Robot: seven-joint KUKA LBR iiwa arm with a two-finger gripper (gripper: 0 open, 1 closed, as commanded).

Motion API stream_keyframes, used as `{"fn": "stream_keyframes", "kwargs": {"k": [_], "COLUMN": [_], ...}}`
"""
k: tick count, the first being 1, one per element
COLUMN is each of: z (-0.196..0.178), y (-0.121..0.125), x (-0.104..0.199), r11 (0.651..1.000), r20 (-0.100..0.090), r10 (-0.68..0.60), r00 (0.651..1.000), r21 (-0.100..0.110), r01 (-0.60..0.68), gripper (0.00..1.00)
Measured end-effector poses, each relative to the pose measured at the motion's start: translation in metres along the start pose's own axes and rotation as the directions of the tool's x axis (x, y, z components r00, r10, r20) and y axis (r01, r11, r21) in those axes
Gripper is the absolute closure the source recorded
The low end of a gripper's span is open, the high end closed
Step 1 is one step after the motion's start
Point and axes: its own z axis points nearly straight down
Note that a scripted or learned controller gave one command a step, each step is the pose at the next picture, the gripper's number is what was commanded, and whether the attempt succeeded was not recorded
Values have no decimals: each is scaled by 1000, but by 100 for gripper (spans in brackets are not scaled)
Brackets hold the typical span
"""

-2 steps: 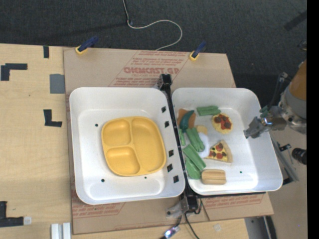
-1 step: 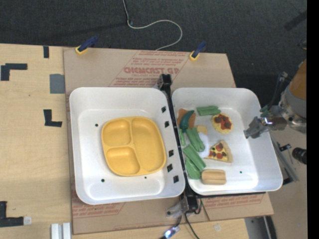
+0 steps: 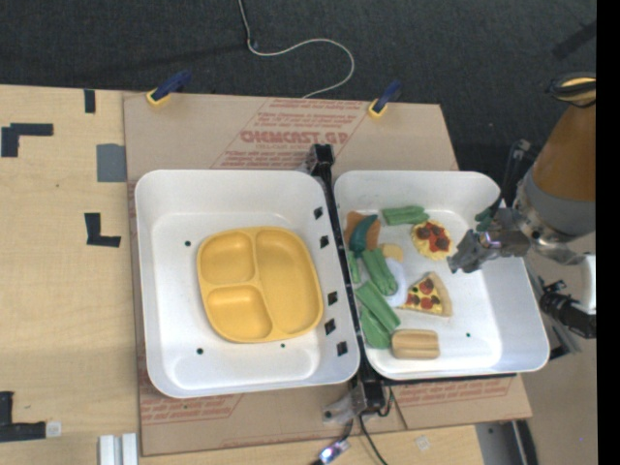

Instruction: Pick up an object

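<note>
The arm's claw [image 3: 473, 252] hangs over the right bin [image 3: 504, 342], just to the right of the round pizza [image 3: 432, 239]. I cannot tell if the claw is wide or narrow, and nothing shows in it.

All the toy food lies in this bin. Just below the round pizza is a pizza slice [image 3: 426, 295]. To its left are the green beans [image 3: 373, 284], and above and left of it is another green piece [image 3: 403, 215]. A hot dog bun [image 3: 415, 344] lies well below it, near the bin's front edge.

The round pizza looks closest, so it is a good pick. The claw should come straight down over its middle and close gently, staying off the bin wall.

Far left of the round pizza, a yellow plate [image 3: 260, 284] sits in the left bin [image 3: 165, 221]. The cardboard [image 3: 291, 134] under the bins has red letters, too blurry to read well.
</note>
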Motion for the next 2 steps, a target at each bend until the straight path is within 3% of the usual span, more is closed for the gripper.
{"fn": "stream_keyframes", "kwargs": {"k": [1, 2], "z": [0, 3], "y": [-21, -22], "x": [50, 110], "r11": [1000, 1000], "r20": [1, 0], "r10": [3, -2], "r00": [1000, 1000], "r21": [2, 2], "r01": [-3, 2], "gripper": [100, 100]}}
